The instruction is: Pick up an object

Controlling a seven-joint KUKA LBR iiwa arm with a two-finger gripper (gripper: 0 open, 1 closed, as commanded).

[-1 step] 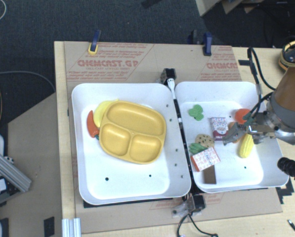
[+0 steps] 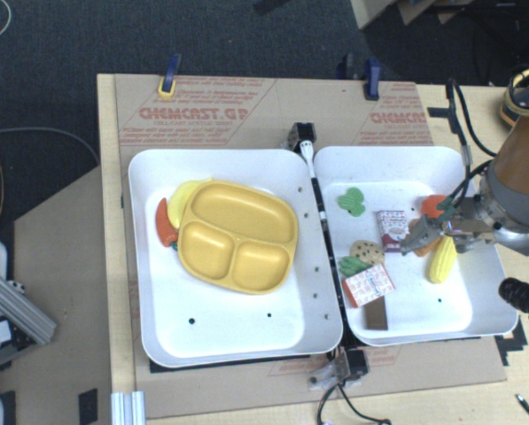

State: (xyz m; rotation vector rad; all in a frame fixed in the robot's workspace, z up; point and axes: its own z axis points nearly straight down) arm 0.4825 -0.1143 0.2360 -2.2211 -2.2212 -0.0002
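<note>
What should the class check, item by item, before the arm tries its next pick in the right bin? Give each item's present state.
1. Hand over the right bin: ok.
2. Something between its fingers: cannot tell.
3. Targets nearby: ok, corn and wrapper lie beside it.
4. Corn lies apart from the cookie: ok.
5. Yellow tray out of the way, in the left bin: ok.

light: bright, even overhead | shadows: faint, soft | focus: slightly soft | glare: mild on bins [image 2: 246,348]

place: robotics lab | cues: clamped cardboard bench [image 2: 246,104], twin white bins [image 2: 158,326], loose cables [image 2: 459,122]
</note>
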